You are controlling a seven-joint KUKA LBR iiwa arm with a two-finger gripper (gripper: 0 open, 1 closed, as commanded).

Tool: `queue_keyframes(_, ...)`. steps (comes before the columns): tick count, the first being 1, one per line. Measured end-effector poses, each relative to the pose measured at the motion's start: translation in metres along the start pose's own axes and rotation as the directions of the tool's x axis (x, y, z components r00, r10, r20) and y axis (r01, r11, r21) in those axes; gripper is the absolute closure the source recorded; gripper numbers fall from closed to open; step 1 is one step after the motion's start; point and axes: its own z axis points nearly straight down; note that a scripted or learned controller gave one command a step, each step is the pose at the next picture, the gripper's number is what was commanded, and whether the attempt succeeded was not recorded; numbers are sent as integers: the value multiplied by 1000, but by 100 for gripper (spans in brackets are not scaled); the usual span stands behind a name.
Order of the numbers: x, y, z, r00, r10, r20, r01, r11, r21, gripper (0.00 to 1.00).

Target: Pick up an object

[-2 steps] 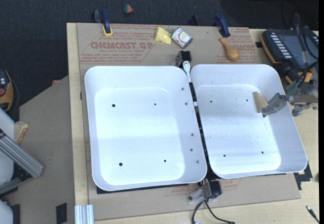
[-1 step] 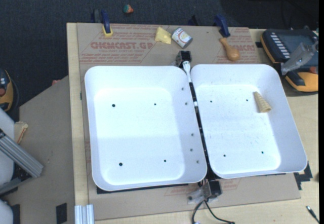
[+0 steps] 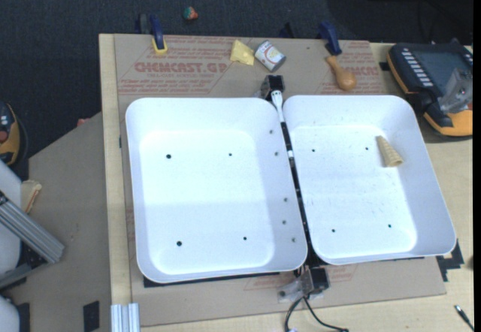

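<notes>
A small tan cone-shaped object (image 3: 388, 151) lies in the right bin (image 3: 353, 240), near its upper right side. The left bin (image 3: 203, 248) stands beside it, touching along the middle seam. Behind the bins, on the brown board, lie a yellow wedge (image 3: 242, 53), a small white and grey block (image 3: 270, 55) and an orange-brown pear-shaped piece (image 3: 342, 75).
Two blue clamps (image 3: 157, 31) (image 3: 328, 36) hold the board's far edge. A black and yellow handheld pendant (image 3: 436, 83) rests at the right. A black cable fitting (image 3: 273, 87) sits at the top of the seam between the bins. Metal framing (image 3: 30, 229) lies at the left.
</notes>
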Motion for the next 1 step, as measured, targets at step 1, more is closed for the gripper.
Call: queue_keyframes(1,18,33,124,1000,-1,-5,1,1000,17,100)
